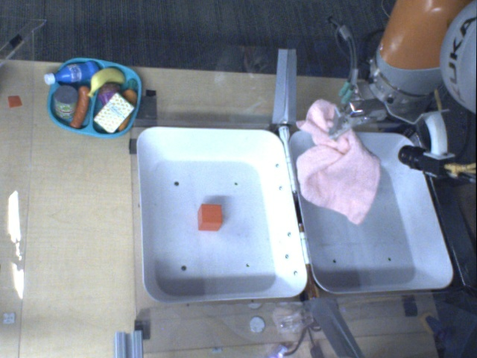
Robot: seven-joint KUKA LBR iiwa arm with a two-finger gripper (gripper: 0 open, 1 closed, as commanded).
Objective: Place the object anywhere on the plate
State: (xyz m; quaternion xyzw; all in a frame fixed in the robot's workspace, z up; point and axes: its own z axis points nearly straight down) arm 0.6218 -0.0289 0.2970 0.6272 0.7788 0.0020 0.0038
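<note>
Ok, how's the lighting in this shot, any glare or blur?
Camera view: even overhead light, soft shadows along the left bin's walls; white glare patch on the bench at far left; orange block sharp, pink cloth slightly soft near the claw.

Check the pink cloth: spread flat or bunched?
Bunched. The pink cloth is crumpled with folds, its top corner pulled up at the gripper, the rest draping into the right bin. Whether the gripper actually pinches it: cannot tell.

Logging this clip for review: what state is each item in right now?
pink cloth: crumpled, upper left of the right bin, one corner lifted at the gripper.
orange block: lying alone in the left bin.
blue tray: on the bench, packed with toy food.
</note>
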